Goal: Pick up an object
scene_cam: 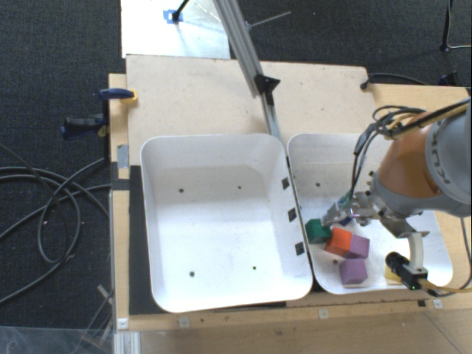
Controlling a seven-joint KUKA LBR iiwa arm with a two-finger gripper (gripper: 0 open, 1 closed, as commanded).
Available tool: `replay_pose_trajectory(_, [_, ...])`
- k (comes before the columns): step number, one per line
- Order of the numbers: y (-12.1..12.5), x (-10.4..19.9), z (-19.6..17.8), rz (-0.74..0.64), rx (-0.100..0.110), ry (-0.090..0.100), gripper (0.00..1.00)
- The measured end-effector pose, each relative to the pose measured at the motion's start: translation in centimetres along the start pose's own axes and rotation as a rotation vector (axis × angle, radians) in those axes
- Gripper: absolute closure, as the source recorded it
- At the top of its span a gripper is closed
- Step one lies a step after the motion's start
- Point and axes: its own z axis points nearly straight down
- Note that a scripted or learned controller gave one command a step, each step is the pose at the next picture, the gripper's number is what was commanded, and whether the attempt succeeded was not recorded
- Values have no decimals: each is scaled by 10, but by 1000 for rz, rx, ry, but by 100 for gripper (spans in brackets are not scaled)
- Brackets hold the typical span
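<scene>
A: Where are the pick candidates?

B: All in the right shallow white plastic bin, front-left corner. Small dark green block against the bin's left wall, orange block just beside it, a light purple cube touching the orange one, and a second purple cube nearer the front rim. The left white bin isn't in play.

A: End effector?

B: The end effector sits low over the cluster, just above the green and orange blocks. Can't tell its state: the tip is a blur of grey and purple, and the wrist hides most of it. Nothing visibly held.

A: Arm pose?

B: Grey arm with the orange band reaches in from the right, across the bin, wrist angled down and left. Cable loop arcs over the band.

A: How would you run the grab?

B: Tight cluster, so pick one block and centre on it. The green one is probably awkward with the wall right there. I'd go for the front purple cube, which stands a bit apart. Come straight down, close across flat faces, lift vertically so the neighbours don't drag.
</scene>
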Motion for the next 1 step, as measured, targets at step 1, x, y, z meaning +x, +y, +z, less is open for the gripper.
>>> replay_pose_trajectory(1, [27,54,-87,-13,23,16,0])
